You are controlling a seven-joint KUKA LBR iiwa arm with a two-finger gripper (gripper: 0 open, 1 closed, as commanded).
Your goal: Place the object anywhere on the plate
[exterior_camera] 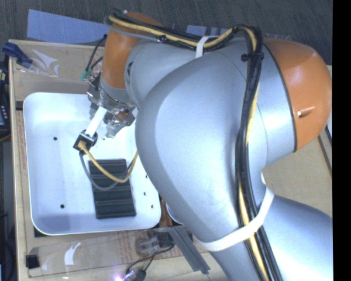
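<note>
Now my pincer (107, 120) hangs low over the shallow white plastic bin (41, 157) at the left of the frame, and I cannot tell if it is spread or pressed together. The flat black ribbed block (113, 196) lies on the bin floor near the bottom wall, with my thin yellow and black cable (103, 179) looping across its top end. I think I am close so I can grab it for the plate.
</note>
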